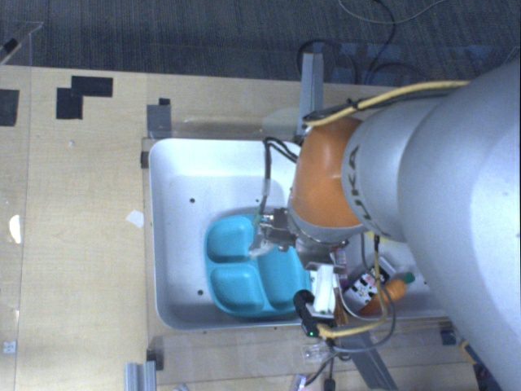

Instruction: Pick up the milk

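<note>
The milk (363, 284) can be made out only in part: a small pale piece with dark and reddish print on it, to the right of the blue tray (244, 275) and level with that tray's lower half. It sits near the tray but apart from it, not in any of its compartments. The grey arm (440, 186) covers most of it, so its whole shape, and whether it stands upright or lies on its side, cannot be told. The visible part is blurred and its print cannot be read.
</note>
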You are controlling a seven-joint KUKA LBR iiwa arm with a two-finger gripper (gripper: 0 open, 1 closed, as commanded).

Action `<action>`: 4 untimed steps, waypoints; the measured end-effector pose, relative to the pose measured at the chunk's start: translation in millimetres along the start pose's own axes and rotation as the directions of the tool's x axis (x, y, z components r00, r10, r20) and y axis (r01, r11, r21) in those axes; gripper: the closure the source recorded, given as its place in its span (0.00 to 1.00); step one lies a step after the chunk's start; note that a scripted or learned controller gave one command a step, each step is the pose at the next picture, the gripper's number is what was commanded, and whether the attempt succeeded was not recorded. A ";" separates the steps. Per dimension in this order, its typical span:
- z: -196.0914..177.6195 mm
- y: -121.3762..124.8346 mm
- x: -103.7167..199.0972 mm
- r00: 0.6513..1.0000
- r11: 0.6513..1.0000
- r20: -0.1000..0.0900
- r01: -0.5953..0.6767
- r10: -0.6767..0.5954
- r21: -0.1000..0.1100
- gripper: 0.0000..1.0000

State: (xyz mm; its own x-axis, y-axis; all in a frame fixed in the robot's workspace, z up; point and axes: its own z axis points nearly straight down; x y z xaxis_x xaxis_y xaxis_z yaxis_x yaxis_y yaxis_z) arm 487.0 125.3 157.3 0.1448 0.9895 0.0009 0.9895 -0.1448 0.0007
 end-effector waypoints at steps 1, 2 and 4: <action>-0.1 118.1 28.0 1.000 1.000 0.000 -0.014 0.014 -0.002 0.00; 38.6 14.5 6.0 0.916 0.916 0.000 0.401 -0.401 -0.012 0.00; -39.2 53.5 66.4 0.806 0.806 0.001 0.592 -0.592 -0.004 0.00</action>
State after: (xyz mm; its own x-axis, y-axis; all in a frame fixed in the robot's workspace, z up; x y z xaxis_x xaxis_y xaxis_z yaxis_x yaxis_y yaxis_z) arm 549.5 183.2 196.6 -0.4693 0.8831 -0.0005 0.8830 0.4693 0.0047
